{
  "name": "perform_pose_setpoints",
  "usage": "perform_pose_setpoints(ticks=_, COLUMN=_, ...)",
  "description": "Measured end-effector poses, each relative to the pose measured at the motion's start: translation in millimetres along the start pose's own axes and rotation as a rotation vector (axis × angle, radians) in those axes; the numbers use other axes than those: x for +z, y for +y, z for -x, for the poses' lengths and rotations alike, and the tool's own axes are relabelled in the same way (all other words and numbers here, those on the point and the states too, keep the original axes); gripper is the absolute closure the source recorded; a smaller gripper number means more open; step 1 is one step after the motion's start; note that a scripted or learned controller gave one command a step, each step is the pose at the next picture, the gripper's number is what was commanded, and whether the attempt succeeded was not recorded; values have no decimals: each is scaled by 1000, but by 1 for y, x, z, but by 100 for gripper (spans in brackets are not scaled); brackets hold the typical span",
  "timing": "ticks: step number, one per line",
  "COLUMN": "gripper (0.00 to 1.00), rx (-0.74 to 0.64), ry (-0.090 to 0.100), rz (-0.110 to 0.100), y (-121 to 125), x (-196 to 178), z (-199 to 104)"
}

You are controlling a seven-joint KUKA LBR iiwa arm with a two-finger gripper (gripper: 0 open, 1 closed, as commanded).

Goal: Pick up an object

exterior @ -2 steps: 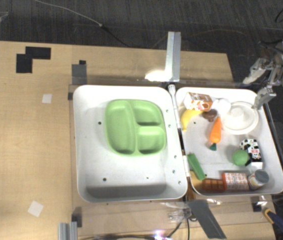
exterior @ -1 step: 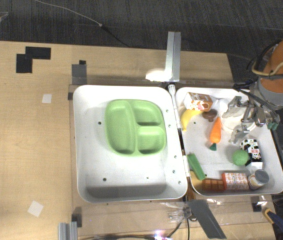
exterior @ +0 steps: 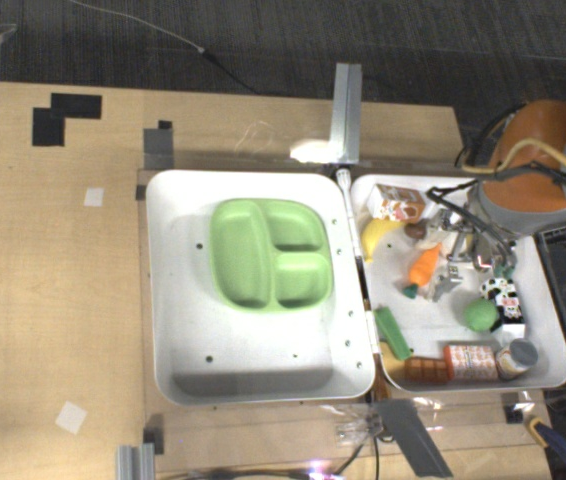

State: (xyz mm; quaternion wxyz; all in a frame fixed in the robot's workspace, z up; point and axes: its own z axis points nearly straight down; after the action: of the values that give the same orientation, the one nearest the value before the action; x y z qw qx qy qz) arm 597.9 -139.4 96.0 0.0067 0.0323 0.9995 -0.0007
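The right bin (exterior: pixel 553 363) holds several small objects. An orange carrot-like piece (exterior: pixel 423 265) lies near its middle, and my gripper (exterior: pixel 451 270) hangs low just to its right, close to it or touching it. A yellow fruit (exterior: pixel 378 235) and a small printed carton (exterior: pixel 400 206) sit at the far left of the bin. A green ball-like object (exterior: pixel 481 315) and a black-and-white toy (exterior: pixel 504 298) lie right of the gripper. Along the near wall are a green bar (exterior: pixel 393 332), a red-labelled can (exterior: pixel 466 361) on its side and a grey cap (exterior: pixel 521 352). Nothing can be seen held in the gripper.
The left bin (exterior: pixel 178 358) contains a green divided plate (exterior: pixel 268 253). The arm's orange band (exterior: pixel 538 133) and cables (exterior: pixel 523 168) overhang the right bin's far right corner. A metal post (exterior: pixel 347 108) stands behind the wall between the bins.
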Motion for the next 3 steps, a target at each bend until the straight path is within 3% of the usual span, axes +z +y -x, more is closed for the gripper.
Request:
perform_pose_setpoints(ticks=1, gripper=0, rx=137, ry=-3, rz=2, y=53, x=6, z=-7)
perform_pose_setpoints(ticks=3, gripper=0, rx=249, ry=-4, rz=3, y=54, x=5, z=-12)
